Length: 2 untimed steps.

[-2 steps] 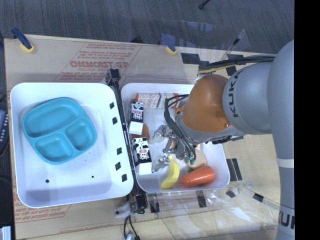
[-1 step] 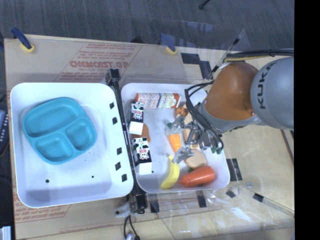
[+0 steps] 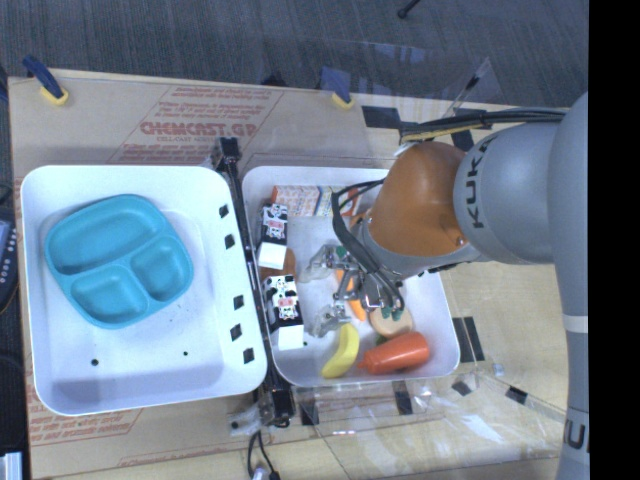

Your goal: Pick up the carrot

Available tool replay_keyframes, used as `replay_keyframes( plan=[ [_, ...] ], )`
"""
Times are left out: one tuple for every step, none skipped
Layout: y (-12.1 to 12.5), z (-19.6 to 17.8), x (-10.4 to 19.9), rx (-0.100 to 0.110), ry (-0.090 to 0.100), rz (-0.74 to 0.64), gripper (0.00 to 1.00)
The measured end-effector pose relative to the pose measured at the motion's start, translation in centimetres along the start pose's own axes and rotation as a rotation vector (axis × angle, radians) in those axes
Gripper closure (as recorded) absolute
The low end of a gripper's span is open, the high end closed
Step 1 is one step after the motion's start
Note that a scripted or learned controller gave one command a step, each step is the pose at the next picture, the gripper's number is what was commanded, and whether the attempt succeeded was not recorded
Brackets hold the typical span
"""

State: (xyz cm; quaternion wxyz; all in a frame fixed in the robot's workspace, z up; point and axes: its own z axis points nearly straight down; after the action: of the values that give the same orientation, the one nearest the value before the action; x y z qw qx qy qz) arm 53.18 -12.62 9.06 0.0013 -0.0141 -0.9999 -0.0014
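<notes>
My jaws (image 3: 350, 290) hang low in the right bin (image 3: 440, 313), and I cannot tell how far they are parted or whether anything sits between them. The carrot (image 3: 395, 352) lies just near and to the right of them, by the bin's near wall, beside a banana (image 3: 342, 352). It is a stubby, smooth orange-red piece, lying flat.

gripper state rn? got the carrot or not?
Gripper: low in the right bin, above the carrot and banana. Open or shut cannot be told from this angle, and no carrot is visibly held.
</notes>
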Motion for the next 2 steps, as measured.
replay_keyframes(
  plan=[
    [0.0, -1.2, -0.2, 0.002, -0.004, -0.006, 1.00],
    [3.7, -5.8, 1.7, 0.002, -0.008, 0.047, 1.00]
  ],
)
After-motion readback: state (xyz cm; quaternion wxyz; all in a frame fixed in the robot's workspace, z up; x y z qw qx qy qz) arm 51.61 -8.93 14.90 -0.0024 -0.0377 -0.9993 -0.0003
